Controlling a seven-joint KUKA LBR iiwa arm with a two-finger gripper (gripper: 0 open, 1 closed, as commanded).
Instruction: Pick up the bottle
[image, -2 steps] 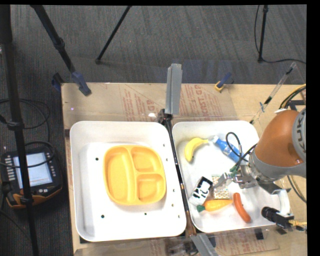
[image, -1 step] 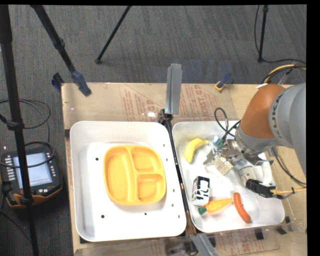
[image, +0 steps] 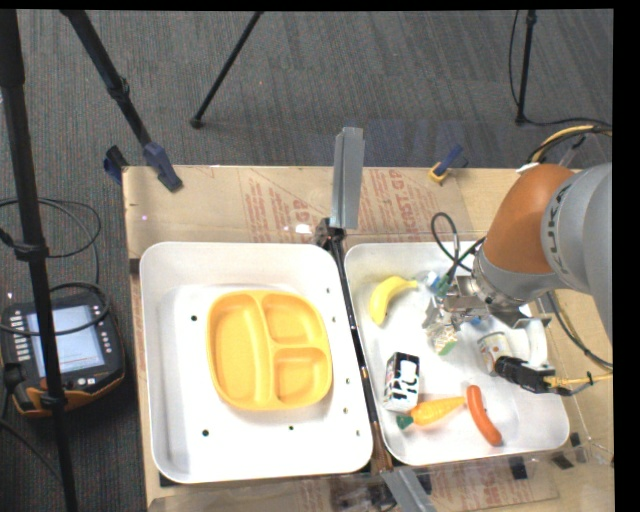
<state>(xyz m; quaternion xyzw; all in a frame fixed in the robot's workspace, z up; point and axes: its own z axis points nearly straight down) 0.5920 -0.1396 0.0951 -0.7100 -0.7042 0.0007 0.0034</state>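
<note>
You see the tool (image: 446, 318) low in the right bin (image: 545, 425), beside the banana (image: 388, 296) and over the bottle (image: 447, 340); its finger state cannot be told.

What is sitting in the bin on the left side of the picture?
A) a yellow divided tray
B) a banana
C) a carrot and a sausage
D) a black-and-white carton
A: the yellow divided tray lies in the left bin, while the banana, carrot, sausage and carton are in the right bin.
</note>
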